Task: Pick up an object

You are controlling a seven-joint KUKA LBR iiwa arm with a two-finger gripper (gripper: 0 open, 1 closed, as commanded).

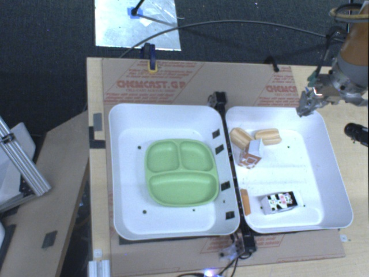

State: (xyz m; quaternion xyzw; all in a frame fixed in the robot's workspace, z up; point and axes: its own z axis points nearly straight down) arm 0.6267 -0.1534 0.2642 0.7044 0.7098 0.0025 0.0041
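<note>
We note two white bins side by side on the bench. The left bin (124,172) holds one green plate (181,172) with three compartments, lying flat near its middle.

Along the black divider between the bins lies one thin orange stick (245,202), at the left edge of the right bin (328,172); we cannot make out what it is.

In the right bin we count four more things. Two tan bread rolls sit toward the far side: the left roll (240,137) and the right roll (267,136), near each other, not clearly touching. Just below them stands one small carton (252,153), brown and white, tilted, touching or nearly touching the left roll; its print is too blurred to read. Toward the near side lies one small box (279,202) with a black, white and red pattern, well apart from the rolls.

The gripper (307,104) hangs above the far right corner of the right bin. It is small and dark here; whether it is open or closed we cannot tell. The arm is cut off by the right edge.
</note>
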